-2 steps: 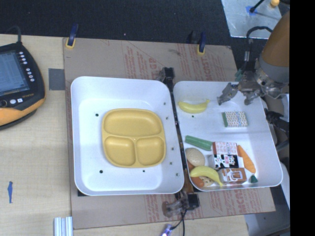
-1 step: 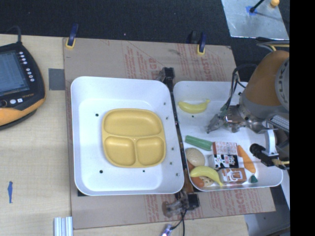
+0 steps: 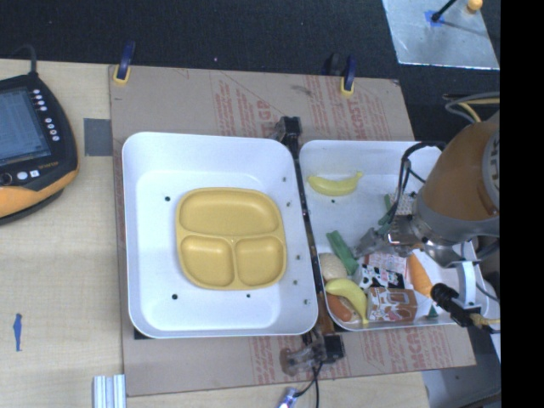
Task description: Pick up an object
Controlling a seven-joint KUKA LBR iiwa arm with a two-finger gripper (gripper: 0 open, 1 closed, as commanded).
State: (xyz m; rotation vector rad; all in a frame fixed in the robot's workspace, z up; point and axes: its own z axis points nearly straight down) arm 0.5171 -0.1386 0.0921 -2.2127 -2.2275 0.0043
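Two shallow white plastic bins stood side by side on a flat brown cardboard sheet (image 3: pixel 255 100), the left bin (image 3: pixel 144 228) holding a yellow three-compartment plastic plate (image 3: pixel 230 236) near its middle. In the right bin (image 3: pixel 374 153), a small yellow toy banana (image 3: pixel 335 183) lay toward the far end, while a green stick-shaped piece (image 3: pixel 341 249), a second yellow banana (image 3: pixel 348 293) and a printed carton (image 3: pixel 391 300) crowded the near end. A handheld control pendant with a dark screen (image 3: pixel 30 147) lay on the bench well to the left of the cardboard.
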